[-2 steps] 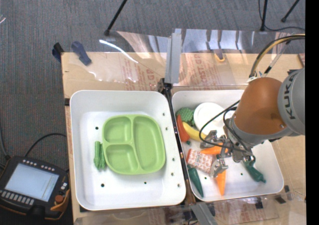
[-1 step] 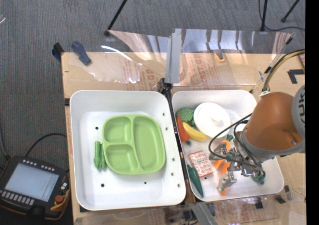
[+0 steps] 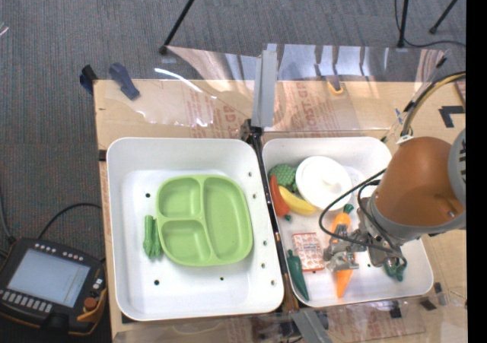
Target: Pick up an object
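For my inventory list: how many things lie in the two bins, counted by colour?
Green: 4, divided plate, bean pod, broccoli, chili
Orange: 2, both carrots
White: 1, round plate
Yellow: 1, banana
Red: 1, small box
Total: 9

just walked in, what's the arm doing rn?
The arm is reaching into the right bin from the right, with the gripper low over the toy food. It sits right at an orange carrot, beside a small red-and-white packet. Whether it actually has the carrot is unclear from this angle. A white plate, banana and other play veg share that bin. The left bin holds a green divided tray.
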You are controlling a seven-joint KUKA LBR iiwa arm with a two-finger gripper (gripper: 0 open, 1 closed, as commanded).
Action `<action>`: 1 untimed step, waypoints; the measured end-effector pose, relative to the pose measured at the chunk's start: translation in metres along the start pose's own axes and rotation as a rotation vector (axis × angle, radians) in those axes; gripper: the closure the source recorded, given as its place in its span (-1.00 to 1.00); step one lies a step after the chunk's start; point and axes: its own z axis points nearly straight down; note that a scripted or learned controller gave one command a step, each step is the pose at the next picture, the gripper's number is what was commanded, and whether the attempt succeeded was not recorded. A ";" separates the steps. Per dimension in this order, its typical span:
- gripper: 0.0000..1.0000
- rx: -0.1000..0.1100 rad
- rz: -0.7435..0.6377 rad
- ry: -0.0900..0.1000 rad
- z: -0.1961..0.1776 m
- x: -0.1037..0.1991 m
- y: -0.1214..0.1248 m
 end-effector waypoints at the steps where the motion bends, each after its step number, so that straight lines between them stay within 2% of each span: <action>1: -1.00 0.000 -0.001 0.001 0.000 0.000 0.001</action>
